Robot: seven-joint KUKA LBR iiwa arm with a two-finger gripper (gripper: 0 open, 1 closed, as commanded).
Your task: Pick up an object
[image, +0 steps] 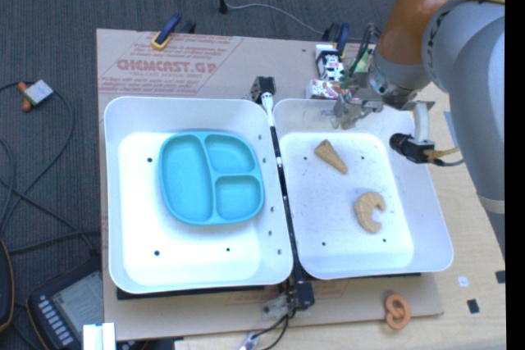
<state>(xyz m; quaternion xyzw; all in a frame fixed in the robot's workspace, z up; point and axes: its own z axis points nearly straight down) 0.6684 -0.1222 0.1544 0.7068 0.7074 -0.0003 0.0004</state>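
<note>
Jaws [348, 117] over right bin's [426, 201] far edge, near wedge [331, 156].

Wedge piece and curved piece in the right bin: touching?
Apart. Camera view shows bare white bin floor between the wedge piece and the curved piece.
</note>
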